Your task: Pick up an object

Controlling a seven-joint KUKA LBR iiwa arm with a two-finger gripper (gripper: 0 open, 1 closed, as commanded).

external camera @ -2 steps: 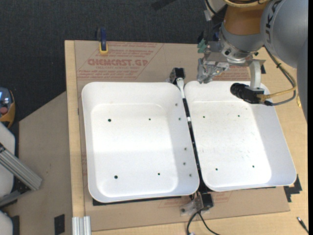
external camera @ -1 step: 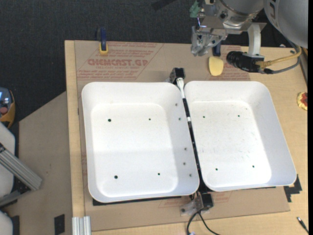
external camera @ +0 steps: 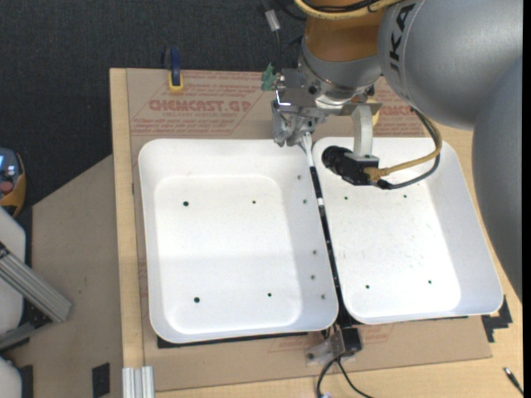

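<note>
- Hovering at the far end of the line where the left bin (external camera: 158,172) and the right bin (external camera: 469,222) meet, the end effector (external camera: 290,131) sits low over their rims.
- Whether the end effector is open or closed cannot be told from this angle.
- Object for pickup: its place cannot be told. If one is present, it is judged to lie hidden beneath the wrist (external camera: 332,73) at the far rims.
- Step in hand, as judged: positioning for a grasp attempt, with the task barely begun.
- Recommendation: descend vertically and keep clear of both rims, since a catch there would likely shift a bin on the surface (external camera: 207,98).
- Recommendation: verify that something is actually gripped before lifting.
</note>
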